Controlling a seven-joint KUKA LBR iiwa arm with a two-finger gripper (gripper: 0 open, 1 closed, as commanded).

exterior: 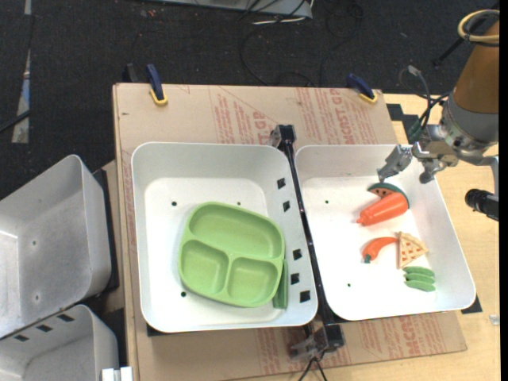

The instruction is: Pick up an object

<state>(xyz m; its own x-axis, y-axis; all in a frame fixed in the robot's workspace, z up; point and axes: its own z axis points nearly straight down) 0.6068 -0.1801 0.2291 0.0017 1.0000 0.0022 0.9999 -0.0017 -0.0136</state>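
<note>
Down at the front edge of the surface (214,355), a small dark clamp (317,341) sits right below the seam where the two white bins meet. Taking the right bin (341,292) as our marker: its nearest item is a green pea pod (419,279), lying by the bin's near right corner. Just behind that, touching or nearly so, a tan wedge like a pizza slice (409,249). To its left, a small curved orange pepper (379,247) with a green stem end. Further back, a larger orange carrot (384,209) lies slanted, and right behind it, touching, a watermelon slice (386,189) with its green rind showing.

Left of the right bin, the left bin (159,165) carries a green divided plate (232,254) with three compartments, lying flat and slightly turned.

Now the arm: the gripper (414,165) hangs above the right bin's far right corner, just beyond the watermelon slice and carrot, its two fingers spread apart with nothing between them. Above it, the orange band (480,74) of the wrist.

At the far edge of the surface, a blue-and-yellow clamp (155,84) and its twin (361,88) stand beyond the bins.
</note>
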